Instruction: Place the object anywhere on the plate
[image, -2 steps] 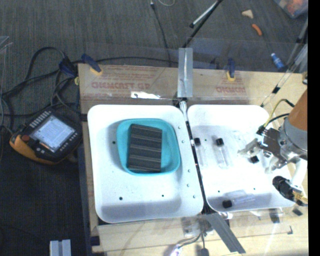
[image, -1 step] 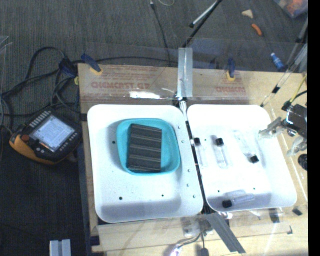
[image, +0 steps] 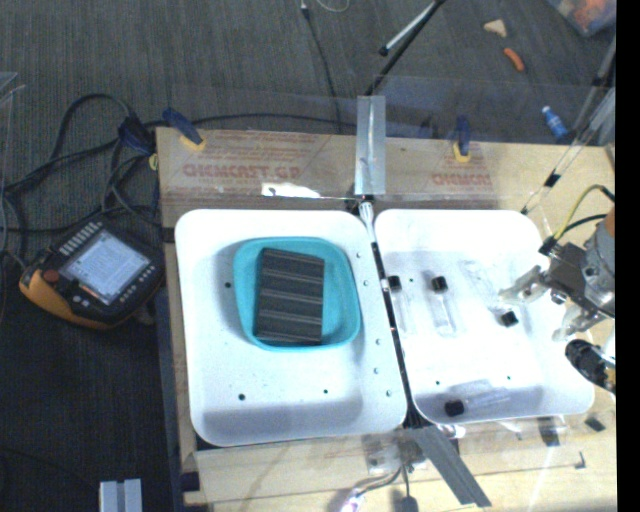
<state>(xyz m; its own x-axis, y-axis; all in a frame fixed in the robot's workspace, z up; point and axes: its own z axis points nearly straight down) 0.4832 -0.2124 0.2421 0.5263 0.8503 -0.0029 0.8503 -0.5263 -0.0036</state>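
Observation:
A dark grey ribbed block (image: 290, 295) lies flat on the teal plate (image: 345, 300) in the left bin (image: 210, 400). It covers most of the plate's middle. My gripper (image: 548, 305) hovers over the right edge of the right bin (image: 520, 385), far from the plate. Its two metal fingers (image: 522, 289) stand apart, open, with nothing between them.
Small clear tubes with black caps (image: 440, 300) and loose black bits (image: 508, 318) lie scattered in the right bin, and another one (image: 455, 407) sits near its front wall. A metal bar (image: 371, 150) stands behind the bins. A teach pendant (image: 95, 272) rests on the floor at left.

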